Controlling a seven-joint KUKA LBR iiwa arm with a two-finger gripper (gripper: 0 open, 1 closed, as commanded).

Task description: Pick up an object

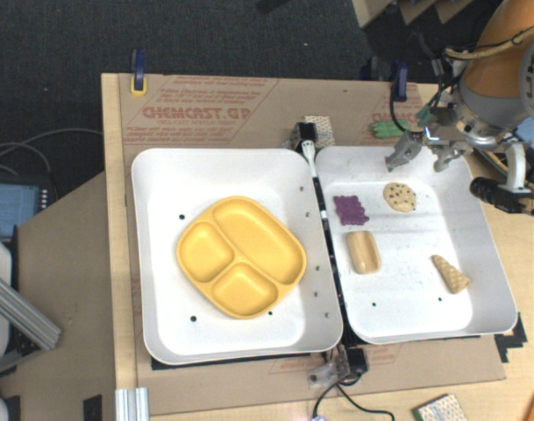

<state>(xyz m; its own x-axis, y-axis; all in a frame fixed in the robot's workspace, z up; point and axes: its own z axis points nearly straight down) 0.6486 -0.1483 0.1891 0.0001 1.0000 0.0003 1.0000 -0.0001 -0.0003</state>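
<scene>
The right bin point(477, 314) holds a purple grape bunch point(350, 209), a round chocolate-chip cookie point(400, 196), a tan bread roll point(364, 252) and a tan cone point(451, 273). My gripper point(423, 153) hovers over the bin's far edge, above and just right of the cookie. Its two grey fingers point(402, 153) stand apart with nothing between them. The arm comes in from the upper right.
The left bin point(157, 261) carries a yellow three-compartment plate point(239, 255). Both bins rest on a brown board. A small checkered block point(315, 132) sits at the far end of the seam between the bins. Cables run at the right.
</scene>
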